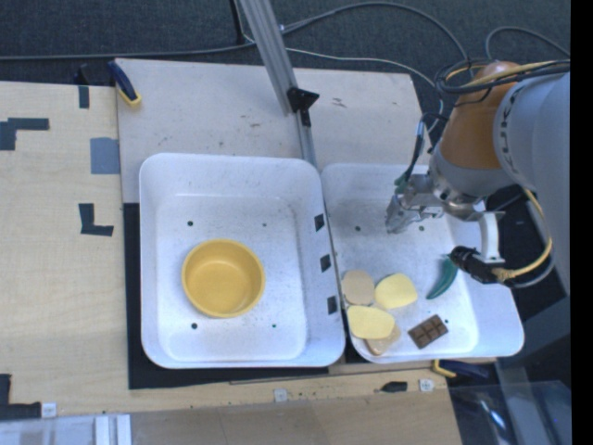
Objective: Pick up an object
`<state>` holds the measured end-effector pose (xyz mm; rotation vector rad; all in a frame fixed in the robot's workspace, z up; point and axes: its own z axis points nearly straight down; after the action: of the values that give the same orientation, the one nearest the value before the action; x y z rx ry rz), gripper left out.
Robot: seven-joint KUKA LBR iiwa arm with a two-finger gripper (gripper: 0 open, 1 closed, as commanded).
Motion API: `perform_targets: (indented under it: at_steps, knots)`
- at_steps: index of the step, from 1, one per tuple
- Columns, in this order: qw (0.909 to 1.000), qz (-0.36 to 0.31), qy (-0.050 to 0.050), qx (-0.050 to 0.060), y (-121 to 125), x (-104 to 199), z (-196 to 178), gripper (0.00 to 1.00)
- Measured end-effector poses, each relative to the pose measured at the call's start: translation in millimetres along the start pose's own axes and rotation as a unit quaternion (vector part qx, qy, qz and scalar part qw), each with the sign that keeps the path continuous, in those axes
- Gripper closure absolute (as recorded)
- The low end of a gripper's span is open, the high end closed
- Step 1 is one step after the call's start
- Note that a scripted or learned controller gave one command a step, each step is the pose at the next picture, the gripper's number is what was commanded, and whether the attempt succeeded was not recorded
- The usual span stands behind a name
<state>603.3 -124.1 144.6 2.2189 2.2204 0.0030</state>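
My gripper (400, 219) hangs over the upper middle of the right bin (357, 202), above bare bin floor, with nothing seen between its fingers. Below it lie a tan round piece (358, 286), two yellow pieces (397, 291) (370, 322), a brown chocolate-like block (428, 331) and a green pepper-like item (442, 279). All of them rest on the bin floor, apart from the gripper. A yellow bowl (223, 277) stands in the left bin (185, 184).
A slanted metal pole (278, 54) runs down to the gap between the bins. Cables (463, 63) loop behind the arm at the right. Tape marks sit on the wooden bench at the left.
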Motion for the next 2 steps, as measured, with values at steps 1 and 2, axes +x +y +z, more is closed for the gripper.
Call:
perform_targets:
  at_steps: [1, 2]
  knots:
    - [1.0, 0.0, 0.0, 0.0, 10, 1, -48, 1.0]
    - [1.0, 0.0, 0.0, 0.0, 11, 1, -89, 1.0]
